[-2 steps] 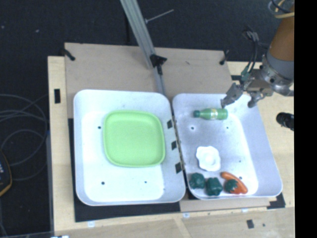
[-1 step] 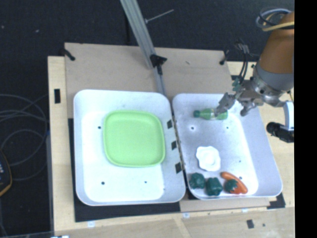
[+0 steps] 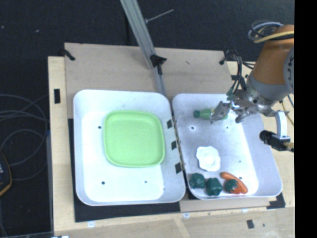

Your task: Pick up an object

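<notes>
Gripper looks spread wide, empty, beside green bottle at its 9 o'clock; probably light, slick plastic, grab mid-body.

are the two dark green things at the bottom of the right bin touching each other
Cannot tell. In the camera view the two dark green pieces sit side by side with no plain gap or contact visible between them.

One fixed camera looks down at a slant from above the bench, taking in both bins.
</notes>
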`<state>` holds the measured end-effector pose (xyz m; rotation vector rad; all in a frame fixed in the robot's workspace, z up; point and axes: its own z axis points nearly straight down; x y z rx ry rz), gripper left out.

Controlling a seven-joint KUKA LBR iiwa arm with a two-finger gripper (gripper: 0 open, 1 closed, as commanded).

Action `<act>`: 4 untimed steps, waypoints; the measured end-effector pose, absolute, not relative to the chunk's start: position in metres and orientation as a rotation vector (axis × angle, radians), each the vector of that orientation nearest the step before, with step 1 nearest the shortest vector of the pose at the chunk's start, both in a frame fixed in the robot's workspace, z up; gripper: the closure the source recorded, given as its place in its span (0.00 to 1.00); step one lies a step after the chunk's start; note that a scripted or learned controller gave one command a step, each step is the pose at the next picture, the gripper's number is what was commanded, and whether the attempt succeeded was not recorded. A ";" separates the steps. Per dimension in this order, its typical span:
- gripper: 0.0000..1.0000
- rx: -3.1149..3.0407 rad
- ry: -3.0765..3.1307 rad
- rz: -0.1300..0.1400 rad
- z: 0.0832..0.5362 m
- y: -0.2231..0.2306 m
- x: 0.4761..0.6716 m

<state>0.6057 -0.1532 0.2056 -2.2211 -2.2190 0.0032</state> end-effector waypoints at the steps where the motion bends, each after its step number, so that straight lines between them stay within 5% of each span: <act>1: 0.00 -2.221 -2.218 0.004 0.161 -0.161 0.605; 2: 1.00 -2.224 -2.221 -0.002 0.174 -0.161 0.606; 4: 1.00 -2.225 -2.225 -0.005 0.273 -0.166 0.601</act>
